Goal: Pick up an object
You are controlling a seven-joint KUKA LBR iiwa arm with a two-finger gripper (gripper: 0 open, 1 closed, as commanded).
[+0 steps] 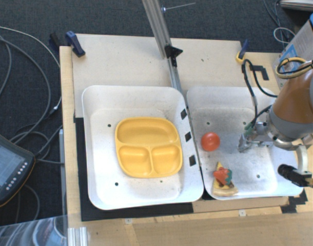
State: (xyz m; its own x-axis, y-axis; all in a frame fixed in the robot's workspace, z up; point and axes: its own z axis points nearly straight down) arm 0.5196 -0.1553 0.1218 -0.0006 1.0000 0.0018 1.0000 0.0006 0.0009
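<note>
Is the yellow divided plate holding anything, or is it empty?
Empty. The yellow plate in the left bin shows three bare compartments; the red ball and the toy food lie in the right bin.

The arm (295,104) is chopped off by the right edge, so there's no seeing its upper links, and its bulk covers the right side of the right bin (223,99). The gripper (247,142) is small and murky enough that the state of it can't be made out. That little toy (224,181) in the near part of the right bin is too tiny to identify, and the handheld screen (7,170) on the left gets cut by the frame.
</note>
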